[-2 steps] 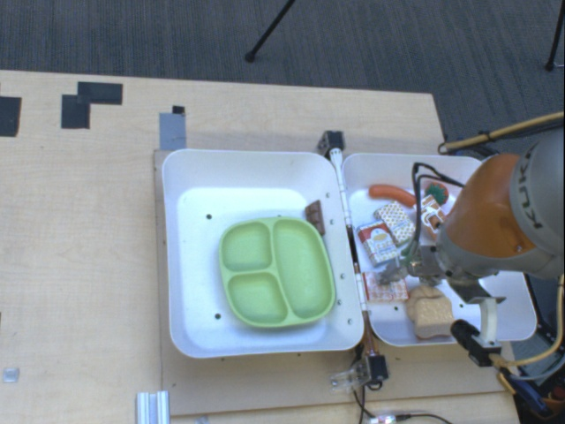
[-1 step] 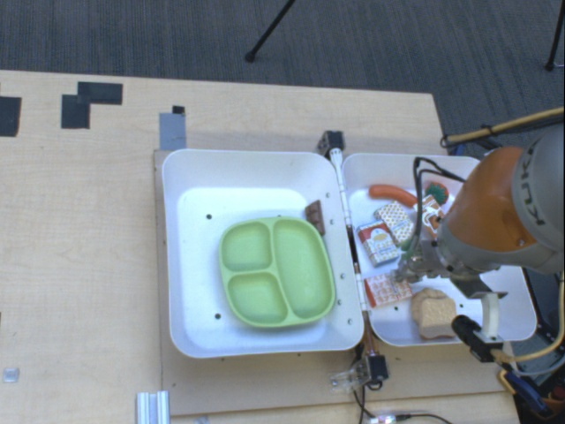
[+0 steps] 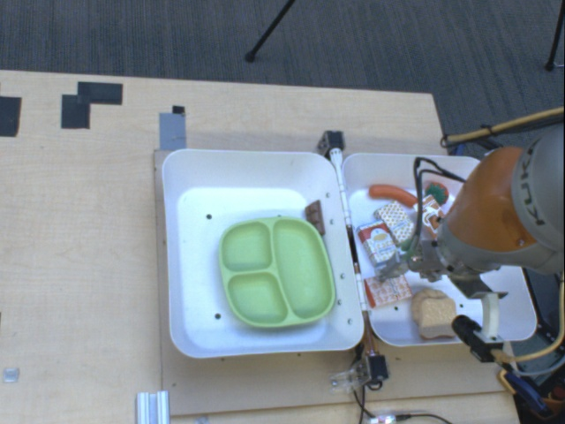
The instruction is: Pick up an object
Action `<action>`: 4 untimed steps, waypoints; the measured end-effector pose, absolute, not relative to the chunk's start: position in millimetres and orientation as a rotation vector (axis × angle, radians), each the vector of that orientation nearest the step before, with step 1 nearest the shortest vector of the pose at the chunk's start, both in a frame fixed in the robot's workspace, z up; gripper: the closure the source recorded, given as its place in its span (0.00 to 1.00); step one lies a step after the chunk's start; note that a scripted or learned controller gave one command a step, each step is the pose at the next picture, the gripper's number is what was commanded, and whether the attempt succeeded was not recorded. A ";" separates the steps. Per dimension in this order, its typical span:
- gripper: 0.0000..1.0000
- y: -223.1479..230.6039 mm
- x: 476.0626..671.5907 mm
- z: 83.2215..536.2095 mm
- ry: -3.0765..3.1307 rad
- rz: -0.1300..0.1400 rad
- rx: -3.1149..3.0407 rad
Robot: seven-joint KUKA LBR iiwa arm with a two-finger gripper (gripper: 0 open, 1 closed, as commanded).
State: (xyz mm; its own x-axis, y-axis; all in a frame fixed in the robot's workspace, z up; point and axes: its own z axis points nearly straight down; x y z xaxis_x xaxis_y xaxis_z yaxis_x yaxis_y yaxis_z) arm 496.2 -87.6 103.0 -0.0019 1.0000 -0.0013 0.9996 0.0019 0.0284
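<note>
Green and three-sectioned, a divided plate (image 3: 277, 273) fills the left bin (image 3: 190, 263) on my bench (image 3: 79, 263), with a small brown piece (image 3: 314, 211) near its upper right corner. Further right, the right bin (image 3: 521, 312) holds a red-and-white packet (image 3: 378, 242), an orange carrot-like toy (image 3: 392, 193) and a bread-like lump (image 3: 433, 313). Above them I see the arm (image 3: 494, 210) lowered over the packets.

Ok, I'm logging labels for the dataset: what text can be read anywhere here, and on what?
"KU": dark letters on the arm, cut off at the picture's edge.
Red packets in the right bin: print too small to read.
Checked packet: no legible text.
</note>
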 end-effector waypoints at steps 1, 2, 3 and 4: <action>1.00 -85.8 497.7 113.6 2.212 0.036 2.202; 0.00 -85.9 497.6 113.5 2.213 0.036 2.202; 1.00 -85.2 498.9 123.9 2.213 0.039 2.199; 0.00 -85.2 498.9 123.9 2.214 0.039 2.198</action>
